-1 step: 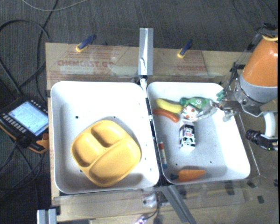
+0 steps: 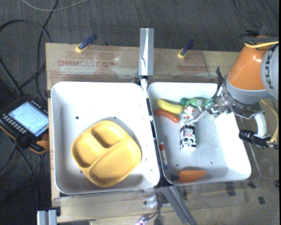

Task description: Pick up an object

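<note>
While the gripper (image 2: 202,108) hovers near the right bin's (image 2: 234,158) far edge, over the green toy (image 2: 193,101) and banana (image 2: 170,106), I can't tell its finger spacing. Best bet: centre on one piece, drop straight, avoid snagging neighbours like the red sausage (image 2: 167,116).

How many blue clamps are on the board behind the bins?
2. One clamp is behind the left bin, the other clamp is behind the right bin. The arm may hide more.
</note>
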You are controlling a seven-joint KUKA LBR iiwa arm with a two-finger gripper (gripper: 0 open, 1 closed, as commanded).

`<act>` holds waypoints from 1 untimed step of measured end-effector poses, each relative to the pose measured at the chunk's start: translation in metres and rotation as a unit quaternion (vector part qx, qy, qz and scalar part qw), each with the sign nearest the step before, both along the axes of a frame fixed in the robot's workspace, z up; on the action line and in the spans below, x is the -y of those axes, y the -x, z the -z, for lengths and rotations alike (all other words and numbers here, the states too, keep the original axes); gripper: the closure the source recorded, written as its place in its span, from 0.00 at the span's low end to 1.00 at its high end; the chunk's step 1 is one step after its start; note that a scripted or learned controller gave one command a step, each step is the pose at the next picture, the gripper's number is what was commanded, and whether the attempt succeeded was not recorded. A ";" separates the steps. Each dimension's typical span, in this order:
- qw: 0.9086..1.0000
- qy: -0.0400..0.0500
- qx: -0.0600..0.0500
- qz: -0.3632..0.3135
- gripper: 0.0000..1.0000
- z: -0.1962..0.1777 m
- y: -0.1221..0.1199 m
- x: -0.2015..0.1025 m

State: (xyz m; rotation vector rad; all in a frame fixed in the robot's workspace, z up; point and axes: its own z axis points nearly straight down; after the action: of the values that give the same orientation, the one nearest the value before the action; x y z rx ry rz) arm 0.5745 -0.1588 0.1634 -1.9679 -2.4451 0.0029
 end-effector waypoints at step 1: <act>0.992 0.002 0.006 -0.124 0.00 0.074 0.020 -0.021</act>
State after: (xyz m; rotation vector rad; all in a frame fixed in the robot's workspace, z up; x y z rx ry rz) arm 0.5547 -0.1380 0.0895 -1.6546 -2.6804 -0.0030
